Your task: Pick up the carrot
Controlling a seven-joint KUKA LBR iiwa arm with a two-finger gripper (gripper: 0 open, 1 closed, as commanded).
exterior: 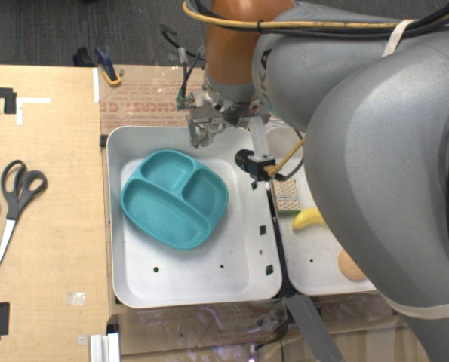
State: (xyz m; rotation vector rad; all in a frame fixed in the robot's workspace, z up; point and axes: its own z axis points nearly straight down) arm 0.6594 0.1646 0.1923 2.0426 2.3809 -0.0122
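The gripper [201,130] is poised over the left bin's [133,277] far edge, beyond the teal plate [175,197]; its grip cannot be told. No carrot can be identified, so it must first be located, perhaps in the right bin [315,274].

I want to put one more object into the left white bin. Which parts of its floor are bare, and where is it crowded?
In the left white bin, the floor is bare along the front, below the teal divided plastic plate, and in a strip on the plate's right, beside the black divider. The back edge is crowded: the gripper hangs there, close above the plate.
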